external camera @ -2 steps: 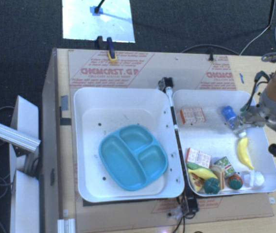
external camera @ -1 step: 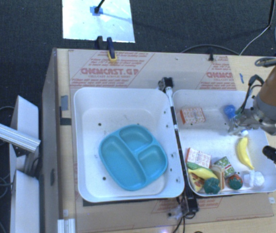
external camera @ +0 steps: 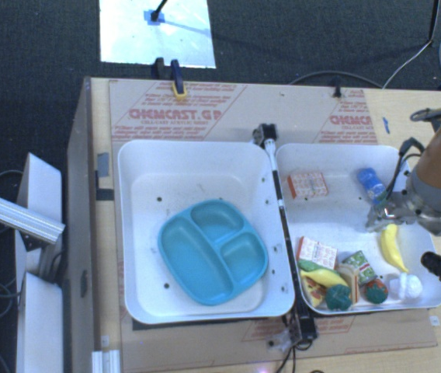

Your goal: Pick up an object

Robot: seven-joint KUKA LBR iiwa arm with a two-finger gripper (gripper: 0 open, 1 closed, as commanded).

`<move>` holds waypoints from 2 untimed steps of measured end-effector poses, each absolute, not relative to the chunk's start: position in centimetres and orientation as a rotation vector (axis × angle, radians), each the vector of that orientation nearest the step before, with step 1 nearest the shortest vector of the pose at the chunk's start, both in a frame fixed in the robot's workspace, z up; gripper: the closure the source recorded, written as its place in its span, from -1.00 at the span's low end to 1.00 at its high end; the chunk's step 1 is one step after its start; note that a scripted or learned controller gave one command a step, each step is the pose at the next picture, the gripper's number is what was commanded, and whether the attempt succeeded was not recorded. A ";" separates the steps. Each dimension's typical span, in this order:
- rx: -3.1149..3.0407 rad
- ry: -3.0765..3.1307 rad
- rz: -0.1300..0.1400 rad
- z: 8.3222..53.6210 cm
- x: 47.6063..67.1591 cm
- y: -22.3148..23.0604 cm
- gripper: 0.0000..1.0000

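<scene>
The gripper point(external camera: 382, 217) hung low at the right of the frame, in the right bin point(external camera: 337, 155), just above the banana point(external camera: 392, 247). I could not tell how its fingers stood, and nothing showed between them. The toys crowded the bin's lower edge; a descent there could glance off the banana or nudge it against the wall.

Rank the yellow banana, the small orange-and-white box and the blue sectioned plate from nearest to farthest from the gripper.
1. Yellow banana, just below the gripper, right bin.
2. Orange-and-white box, far-left part of the right bin.
3. Blue sectioned plate, left bin.
</scene>
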State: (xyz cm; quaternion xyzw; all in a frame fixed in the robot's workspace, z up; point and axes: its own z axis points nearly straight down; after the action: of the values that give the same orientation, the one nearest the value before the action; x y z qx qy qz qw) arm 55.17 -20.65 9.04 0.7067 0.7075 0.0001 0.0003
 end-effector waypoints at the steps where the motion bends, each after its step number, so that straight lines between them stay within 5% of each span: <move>1: 2.215 2.223 0.002 12.9 55.4 -20.7 1.00; 2: 2.216 2.225 0.002 10.2 57.8 -20.6 1.00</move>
State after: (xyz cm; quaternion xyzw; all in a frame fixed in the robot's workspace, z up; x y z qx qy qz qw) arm 57.83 -20.61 10.20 0.7056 0.7086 0.0006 0.0008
